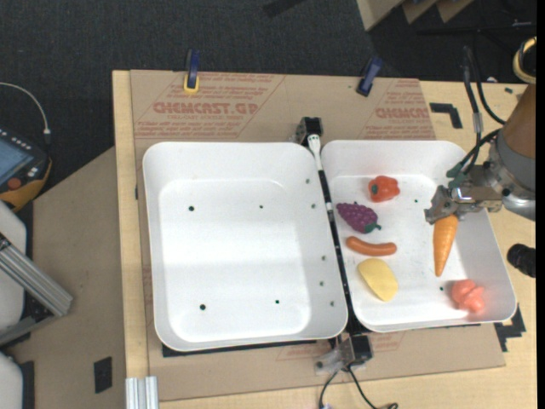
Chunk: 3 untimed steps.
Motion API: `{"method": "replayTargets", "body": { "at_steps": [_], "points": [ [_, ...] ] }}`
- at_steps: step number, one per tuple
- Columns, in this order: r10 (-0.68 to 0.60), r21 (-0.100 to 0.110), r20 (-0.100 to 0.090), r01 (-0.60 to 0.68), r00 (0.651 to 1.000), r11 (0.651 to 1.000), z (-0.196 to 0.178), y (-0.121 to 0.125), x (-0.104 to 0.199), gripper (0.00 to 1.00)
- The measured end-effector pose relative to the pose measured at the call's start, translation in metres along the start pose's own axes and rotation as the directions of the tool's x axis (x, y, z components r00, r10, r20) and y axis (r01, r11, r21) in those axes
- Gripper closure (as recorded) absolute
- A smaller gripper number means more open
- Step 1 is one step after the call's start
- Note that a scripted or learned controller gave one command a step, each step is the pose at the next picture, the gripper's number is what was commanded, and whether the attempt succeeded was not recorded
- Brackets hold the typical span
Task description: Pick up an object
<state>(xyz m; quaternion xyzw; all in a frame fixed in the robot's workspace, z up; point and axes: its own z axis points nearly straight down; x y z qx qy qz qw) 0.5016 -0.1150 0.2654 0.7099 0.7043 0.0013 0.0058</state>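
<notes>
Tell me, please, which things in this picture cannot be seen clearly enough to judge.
- Gripper: in the camera view it sits at the top of the carrot; its own body hides whether it grips the carrot.
- Arm: cut off by the right edge.
- Pink object in the right bin: too blurred to name.
- Printed text on the board: mirrored and partly unreadable.

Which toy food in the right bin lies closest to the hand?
The orange carrot: its top meets the hand; the red pepper and the rest lie apart.
</notes>
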Motion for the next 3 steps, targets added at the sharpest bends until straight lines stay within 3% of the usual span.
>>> {"method": "replayTargets", "body": {
  "at_steps": [1, 2, 3],
  "points": [
    [-0.014, 0.005, -0.006, 0.014, 1.000, 1.000, 0.011, 0.052, 0.059, 1.00],
    [-0.012, 0.017, -0.009, 0.012, 1.000, 1.000, 0.061, 0.051, 0.108, 1.00],
    [-0.011, 0.015, -0.008, 0.011, 1.000, 1.000, 0.082, 0.045, 0.153, 1.00]
  ]
}}
